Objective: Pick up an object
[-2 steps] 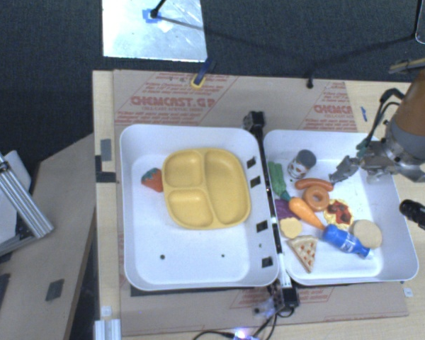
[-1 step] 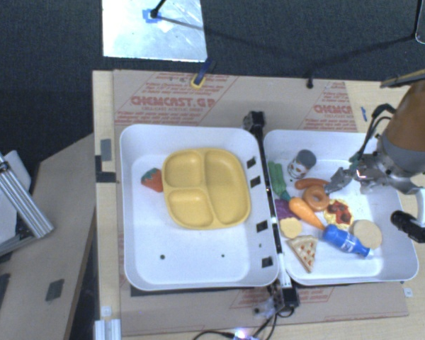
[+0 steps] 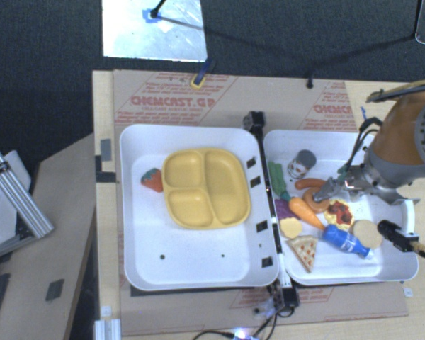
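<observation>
Sausage and orange ring lie near the middle of the right bin, just left of the gripper, which hangs low over them at the right of the frame. Its tip sits close to both toys, and whether it touches either cannot be told. Nor does this angle show whether the gripper is open or closed; nothing is seen held in it.

Around the pair the toys crowd in. A carrot lies just below the ring, a red-and-yellow piece is just right of it, a can stands above the sausage, and a green pod runs along the bin's left wall. Lower in the frame are a yellow disc, a pizza slice, a blue bottle and a tan cookie, bottle and cookie touching.

The arm, grey with an orange band, stands at the right edge. In the left bin, mid-frame, a yellow plate with three compartments sits with a strawberry just beside its left rim.

The step in hand looks like the approach to a grasp, with no pick yet made. The next move likely calls for settling on one toy, the sausage or the ring being nearest. It must then close on that toy alone without catching its neighbours and lift it straight up, clear of the pile.
</observation>
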Controlling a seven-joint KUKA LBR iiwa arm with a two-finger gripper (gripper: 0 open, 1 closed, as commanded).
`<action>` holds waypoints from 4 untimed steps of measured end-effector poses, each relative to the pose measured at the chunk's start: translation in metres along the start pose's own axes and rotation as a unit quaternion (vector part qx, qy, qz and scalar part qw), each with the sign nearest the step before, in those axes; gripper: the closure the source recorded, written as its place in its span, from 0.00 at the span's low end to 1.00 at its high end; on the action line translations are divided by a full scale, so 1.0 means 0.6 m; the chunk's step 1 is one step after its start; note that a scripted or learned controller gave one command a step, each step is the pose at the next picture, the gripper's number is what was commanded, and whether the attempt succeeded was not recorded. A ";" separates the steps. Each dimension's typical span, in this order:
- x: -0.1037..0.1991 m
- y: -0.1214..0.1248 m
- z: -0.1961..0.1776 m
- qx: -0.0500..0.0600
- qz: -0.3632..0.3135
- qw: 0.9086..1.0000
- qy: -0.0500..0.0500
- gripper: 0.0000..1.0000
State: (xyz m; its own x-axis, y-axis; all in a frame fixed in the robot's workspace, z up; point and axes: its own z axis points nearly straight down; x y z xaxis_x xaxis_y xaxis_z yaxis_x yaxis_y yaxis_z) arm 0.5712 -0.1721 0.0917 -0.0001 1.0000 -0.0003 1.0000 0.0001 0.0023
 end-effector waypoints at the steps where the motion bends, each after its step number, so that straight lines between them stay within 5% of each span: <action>1: 0.001 0.004 -0.024 -0.003 -0.001 1.000 0.000 1.00; 3: -0.004 -0.020 -0.213 -0.002 -0.002 1.000 -0.001 1.00; 4: -0.004 -0.018 -0.222 0.000 -0.002 1.000 0.000 1.00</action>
State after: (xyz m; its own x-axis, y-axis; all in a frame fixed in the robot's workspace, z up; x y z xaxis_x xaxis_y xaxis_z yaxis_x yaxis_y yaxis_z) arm 0.5599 -0.1742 0.2247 -0.0040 1.0000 -0.0005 1.0000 0.0040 0.0028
